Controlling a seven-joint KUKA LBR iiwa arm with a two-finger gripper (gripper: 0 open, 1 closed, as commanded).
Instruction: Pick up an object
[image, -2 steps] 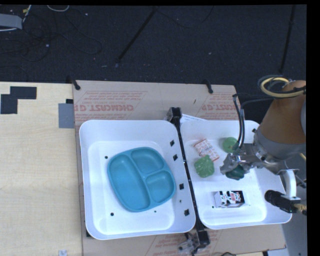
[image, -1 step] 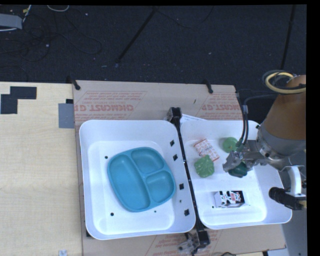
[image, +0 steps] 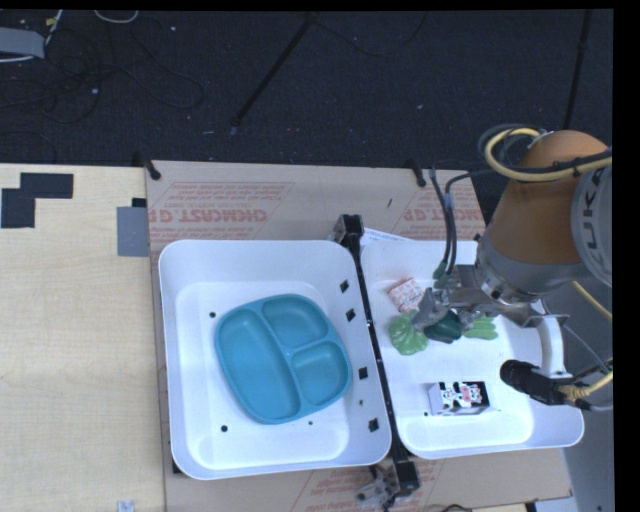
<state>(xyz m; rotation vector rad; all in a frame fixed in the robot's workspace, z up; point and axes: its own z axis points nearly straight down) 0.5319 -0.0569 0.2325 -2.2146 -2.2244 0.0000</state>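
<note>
One fixed camera above the bench; looks down aslant on both bins.

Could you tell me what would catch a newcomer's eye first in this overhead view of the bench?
Most striking is the blue divided plate, lying in the left white bin. Next comes the arm's big orange band at the right, over the right bin, with the gripper down at a green leafy item. A small red-and-white packet and a black-and-white card lie nearby.
</note>
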